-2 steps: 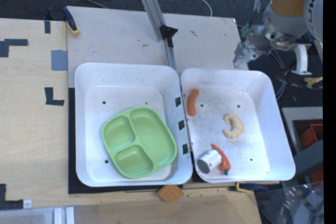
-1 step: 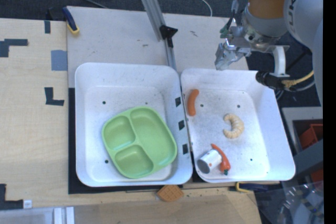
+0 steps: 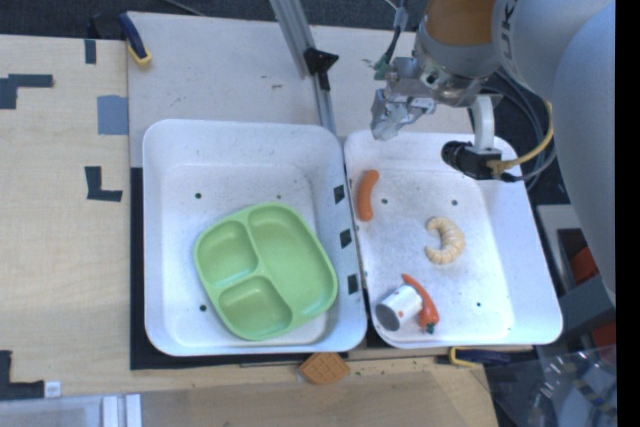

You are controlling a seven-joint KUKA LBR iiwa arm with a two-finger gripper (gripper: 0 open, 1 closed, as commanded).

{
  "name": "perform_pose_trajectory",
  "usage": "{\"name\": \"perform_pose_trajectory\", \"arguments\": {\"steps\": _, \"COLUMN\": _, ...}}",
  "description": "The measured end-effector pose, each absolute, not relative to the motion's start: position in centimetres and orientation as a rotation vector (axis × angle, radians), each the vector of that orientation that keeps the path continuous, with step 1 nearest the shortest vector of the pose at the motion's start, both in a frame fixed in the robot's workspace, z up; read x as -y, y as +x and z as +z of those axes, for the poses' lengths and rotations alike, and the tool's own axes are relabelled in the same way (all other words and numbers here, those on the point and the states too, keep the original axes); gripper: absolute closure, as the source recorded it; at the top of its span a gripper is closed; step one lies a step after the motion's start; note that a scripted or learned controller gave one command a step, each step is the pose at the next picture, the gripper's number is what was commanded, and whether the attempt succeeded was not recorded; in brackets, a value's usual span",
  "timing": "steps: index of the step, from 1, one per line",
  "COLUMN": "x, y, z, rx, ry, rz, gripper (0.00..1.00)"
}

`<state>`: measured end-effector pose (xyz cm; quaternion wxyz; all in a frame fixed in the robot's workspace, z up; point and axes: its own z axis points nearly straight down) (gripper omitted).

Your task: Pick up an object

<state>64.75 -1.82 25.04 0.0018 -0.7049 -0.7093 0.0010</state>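
We see the tool (image 3: 388, 123) above the far edge of the right bin (image 3: 520, 215); whether it is wide or narrow, we cannot tell. Just below it lies an orange sausage (image 3: 367, 194), with a croissant (image 3: 445, 240) farther down and to the right.

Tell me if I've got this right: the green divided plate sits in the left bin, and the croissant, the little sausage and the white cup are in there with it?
Not quite. The green divided plate is in the left bin, but the croissant, the sausage and the white cup lie in the right bin, as the camera view shows.
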Motion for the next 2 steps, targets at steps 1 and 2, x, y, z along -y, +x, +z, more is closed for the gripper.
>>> {"name": "perform_pose_trajectory", "arguments": {"steps": 1, "x": -3.1, "y": 63.8, "z": 24.7, "rx": 2.226, "ry": -2.212, "rz": 0.003, "gripper": 1.00}}
{"name": "perform_pose_trajectory", "arguments": {"steps": 2, "x": -7.9, "y": 64.6, "z": 24.6, "rx": 2.227, "ry": -2.213, "rz": 0.000, "gripper": 1.00}}
